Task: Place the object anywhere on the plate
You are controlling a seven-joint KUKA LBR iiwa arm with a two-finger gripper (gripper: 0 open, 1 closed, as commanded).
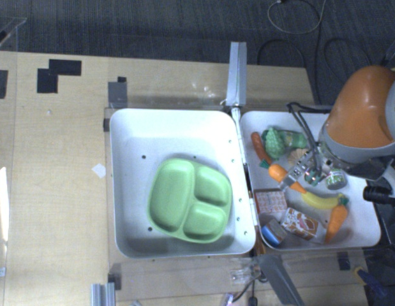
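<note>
Yellow banana [320, 201] lies just below the hand [304, 173], whose grip I cannot tell

- Your left bin [120, 171] sits well left of the jaws.
- You'll see broccoli [277, 140] near them, up and to the left.
- Your packet [299, 223] and blue cup [270, 234] lie nearer you than the jaws.
- Your cable [299, 18] loops far behind them.

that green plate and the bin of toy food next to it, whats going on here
A grey robot arm with an orange band reaches into the right white bin, its gripper low among toy food: a yellow banana, orange carrot, green broccoli. The green sectioned plate sits in the left white bin, with no food on it yet.
</note>
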